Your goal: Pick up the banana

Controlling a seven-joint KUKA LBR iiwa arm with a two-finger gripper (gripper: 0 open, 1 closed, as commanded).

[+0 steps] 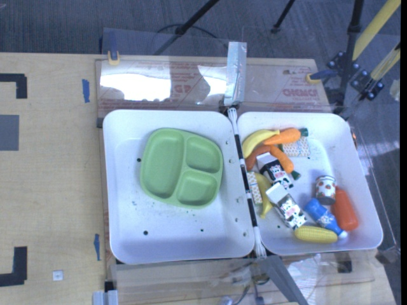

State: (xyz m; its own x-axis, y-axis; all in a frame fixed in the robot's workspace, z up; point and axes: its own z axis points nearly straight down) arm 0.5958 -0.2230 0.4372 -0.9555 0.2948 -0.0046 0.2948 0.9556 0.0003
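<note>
Two shallow white bins are sitting side by side on the pale wooden counter (51, 189), meeting along a dark seam in the middle. The left bin (121, 227) is holding a green divided plate (182, 167), lying flat toward the bin's far half with its three compartments facing up. The right bin (362, 202) is carrying a crowded heap of small toys. The banana (255, 140) is lying in the far left corner of this right bin, just beside the centre seam, curving up and to the right with its far end touching an orange carrot (283, 136). A second carrot-like orange piece is slanting down just below it, partly overlapping a black and white boxy toy (275, 170). Nearer the front, a corn cob (316, 235) is resting along the bin's near edge, with a blue item (321, 213) lying just behind it and a red-orange oblong piece (346, 210) standing off to the right of that. A small round cream and brown toy (325, 186) is sitting between the blue item and the far wall. As for the pincer, I cannot tell whether it is released or clenched.
</note>
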